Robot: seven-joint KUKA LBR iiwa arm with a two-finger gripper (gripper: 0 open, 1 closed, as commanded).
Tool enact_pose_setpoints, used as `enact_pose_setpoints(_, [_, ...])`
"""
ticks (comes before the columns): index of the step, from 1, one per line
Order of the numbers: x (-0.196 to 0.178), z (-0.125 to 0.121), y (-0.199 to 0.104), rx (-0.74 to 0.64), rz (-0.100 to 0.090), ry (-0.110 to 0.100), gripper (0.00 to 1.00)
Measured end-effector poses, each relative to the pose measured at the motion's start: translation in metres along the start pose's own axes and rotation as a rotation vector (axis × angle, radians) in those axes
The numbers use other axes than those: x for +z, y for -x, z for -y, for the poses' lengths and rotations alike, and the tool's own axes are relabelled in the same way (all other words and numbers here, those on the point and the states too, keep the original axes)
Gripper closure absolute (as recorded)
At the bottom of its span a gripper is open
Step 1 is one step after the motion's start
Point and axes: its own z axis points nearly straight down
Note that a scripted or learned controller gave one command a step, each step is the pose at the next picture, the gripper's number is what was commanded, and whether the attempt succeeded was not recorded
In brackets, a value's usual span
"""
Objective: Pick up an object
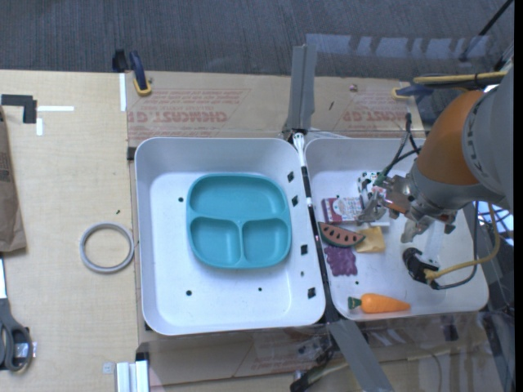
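- Step in hand: the approach, by my judgement. The pincer (377, 193) sits low inside the right bin (458, 296), over the cluster of small things at that bin's left side. Nothing is seen lifted.
- Pincer state: cannot tell. The tip is small and tangled with cable and clutter, so no claim of a hold is made.
- Likeliest target: the packet (341, 209), a flat pink-and-white item just beside the pincer tip, lying near the bin's left wall. The print on it is too small to read.
- Other candidates in the right bin: melon slice (341, 235), a red wedge with dark rind and seeds, just below the packet; cheese (373, 240), a pale yellow piece touching the slice's right end; grapes (340, 260), a purple bunch below the slice; carrot (384, 303), orange with a green top, lying on its side near the front rim, well apart from the rest.
- Next move calls for: a straight descent onto one item alone, since packet, slice and cheese crowd together and a close may catch two or slip off a flat face. The carrot, standing clear, looks the easier take.
- Left bin (155, 243): holds a teal tray (239, 220) with three compartments, lying flat in the middle.
- Worktop (65, 186): bears a grey ring (107, 247) left of the bins.
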Motion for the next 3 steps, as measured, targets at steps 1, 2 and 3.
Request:
enact_pose_setpoints(1, [-0.119,-0.062,0.032,-0.054,0.001,0.005,0.0])
enact_pose_setpoints(2, [0.017,-0.007,0.055,0.092,-0.001,0.001,0.0])
enact_pose_setpoints(3, [-0.083,0.021,-0.03,-0.115,0.0,0.003,0.0])
